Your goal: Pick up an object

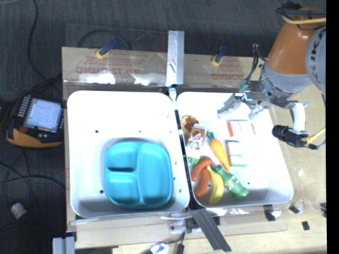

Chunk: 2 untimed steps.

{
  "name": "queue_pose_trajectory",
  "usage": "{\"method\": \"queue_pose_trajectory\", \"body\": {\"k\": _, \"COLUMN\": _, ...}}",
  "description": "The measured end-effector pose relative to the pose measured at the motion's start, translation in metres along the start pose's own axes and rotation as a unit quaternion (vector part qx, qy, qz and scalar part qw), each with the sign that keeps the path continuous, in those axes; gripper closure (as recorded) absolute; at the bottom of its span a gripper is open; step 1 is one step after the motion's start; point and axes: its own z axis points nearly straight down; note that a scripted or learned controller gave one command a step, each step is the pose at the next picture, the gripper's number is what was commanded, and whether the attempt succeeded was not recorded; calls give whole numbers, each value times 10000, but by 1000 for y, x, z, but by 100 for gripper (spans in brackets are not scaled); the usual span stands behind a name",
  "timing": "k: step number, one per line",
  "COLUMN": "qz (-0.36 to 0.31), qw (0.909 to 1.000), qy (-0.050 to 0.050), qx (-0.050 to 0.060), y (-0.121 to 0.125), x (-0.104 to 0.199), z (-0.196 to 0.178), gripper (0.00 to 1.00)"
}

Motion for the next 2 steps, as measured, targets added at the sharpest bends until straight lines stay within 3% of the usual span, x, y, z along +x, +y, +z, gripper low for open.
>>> {"method": "queue_pose_trajectory", "body": {"k": 1, "qz": -757, "qw": 9971, "qy": 3, "qx": -12, "y": -8, "x": -25, "z": 147, "gripper": 0}}
{"method": "queue_pose_trajectory", "body": {"k": 2, "qz": -757, "qw": 9971, "qy": 12, "qx": -4, "y": -9, "x": -25, "z": 139, "gripper": 100}}
